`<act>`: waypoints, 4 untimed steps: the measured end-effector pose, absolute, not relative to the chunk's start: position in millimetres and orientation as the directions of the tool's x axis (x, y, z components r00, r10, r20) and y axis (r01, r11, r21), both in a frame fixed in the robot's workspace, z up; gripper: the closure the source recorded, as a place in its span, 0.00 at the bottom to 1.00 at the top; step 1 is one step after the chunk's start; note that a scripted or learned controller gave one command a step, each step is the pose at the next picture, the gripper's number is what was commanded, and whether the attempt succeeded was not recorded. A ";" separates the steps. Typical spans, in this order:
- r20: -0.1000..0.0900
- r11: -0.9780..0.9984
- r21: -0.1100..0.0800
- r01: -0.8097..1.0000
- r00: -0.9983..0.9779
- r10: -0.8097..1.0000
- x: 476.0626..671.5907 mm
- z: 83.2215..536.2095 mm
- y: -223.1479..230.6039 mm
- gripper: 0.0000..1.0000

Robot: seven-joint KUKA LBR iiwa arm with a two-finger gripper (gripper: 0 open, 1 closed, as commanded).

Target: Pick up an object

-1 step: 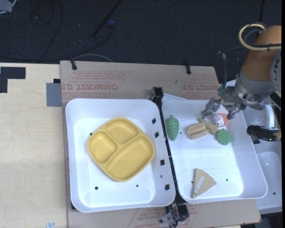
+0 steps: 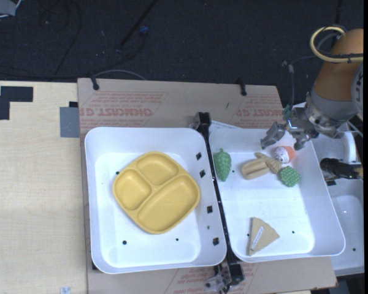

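My gripper (image 2: 286, 142) hangs over the far right part of the right bin (image 2: 319, 225), open, its two grey fingers spread. Just below and between the fingertips lies a small orange and white object (image 2: 283, 155), apart from the fingers as far as I can see. A tan wooden piece (image 2: 259, 166) lies to its left and a green knobbly ball (image 2: 289, 177) just in front of it. A green leaf-shaped toy (image 2: 222, 164) rests by the bin's left wall. A tan wedge (image 2: 261, 234) sits near the front.
The left bin (image 2: 104, 237) holds a yellow divided plate (image 2: 156, 192). A black divider (image 2: 211, 188) runs between the bins. The arm's orange band (image 2: 343, 48) and cables rise at the right. Cardboard lies under both bins.
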State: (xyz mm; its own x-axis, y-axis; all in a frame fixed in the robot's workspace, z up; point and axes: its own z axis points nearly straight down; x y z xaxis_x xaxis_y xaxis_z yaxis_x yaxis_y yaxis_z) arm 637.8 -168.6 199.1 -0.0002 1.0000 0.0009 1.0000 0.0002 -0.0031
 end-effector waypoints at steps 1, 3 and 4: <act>0.001 0.000 -0.006 1.000 0.000 1.000 638.8 136.3 -172.4 0.00; 0.001 0.003 0.009 1.000 -0.003 1.000 643.4 104.9 -170.4 1.00; -0.001 -0.002 0.003 1.000 0.002 1.000 634.1 158.0 -171.1 1.00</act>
